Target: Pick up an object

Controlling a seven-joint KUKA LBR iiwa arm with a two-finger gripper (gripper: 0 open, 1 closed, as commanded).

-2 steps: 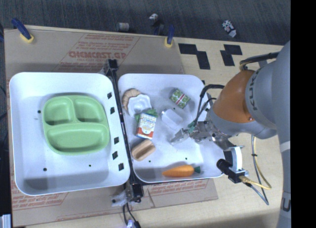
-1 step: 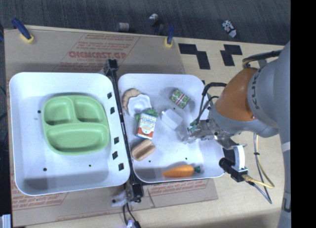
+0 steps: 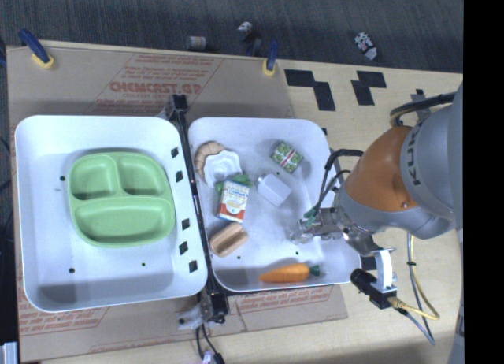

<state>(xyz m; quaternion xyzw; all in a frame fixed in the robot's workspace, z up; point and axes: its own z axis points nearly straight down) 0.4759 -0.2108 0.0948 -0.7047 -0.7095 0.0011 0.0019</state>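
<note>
The right bin (image 3: 252, 130) holds a carrot (image 3: 288, 273) near its front edge, a hot dog bun (image 3: 227, 239), a red and white carton (image 3: 234, 199), a white block (image 3: 273, 189), a green wrapped item (image 3: 287, 157) and a brown cookie-like piece (image 3: 209, 154) beside a white cup-like item (image 3: 226, 165). My gripper (image 3: 309, 227) hangs low at the bin's right side, above the carrot and right of the white block. Nothing shows between its fingers.
The left bin (image 3: 39, 142) carries a green divided plate (image 3: 120, 197). A black divider (image 3: 189, 189) runs between the bins. My arm's orange band (image 3: 378, 177) and grey body (image 3: 437, 173) stand over the bench to the right. Blue clamps (image 3: 272, 55) hold the cardboard at the back.
</note>
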